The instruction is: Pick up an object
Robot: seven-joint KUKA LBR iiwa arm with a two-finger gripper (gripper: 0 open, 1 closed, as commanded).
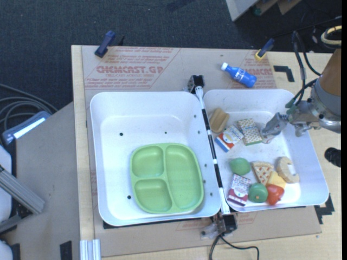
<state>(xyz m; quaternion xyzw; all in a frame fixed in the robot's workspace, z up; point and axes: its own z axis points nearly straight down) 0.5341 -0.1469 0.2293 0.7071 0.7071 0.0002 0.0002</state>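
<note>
Holding a green tray (166, 176), left bin (103, 118); toy food (260, 177) fills right bin (317, 169).

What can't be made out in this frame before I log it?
- Pincer: blurred, so open or shut is unclear, as is any contact with the checkered packet.
- Arm: cut off by the camera view's right edge.
- Small carton: label too small to read.
- Blue bottle outside the right bin: print unreadable.

Bright, even overhead light; white bins (108, 145) slightly washed out, soft faint shadows, image low-res and mildly blurry, dark floor (81, 10).
</note>
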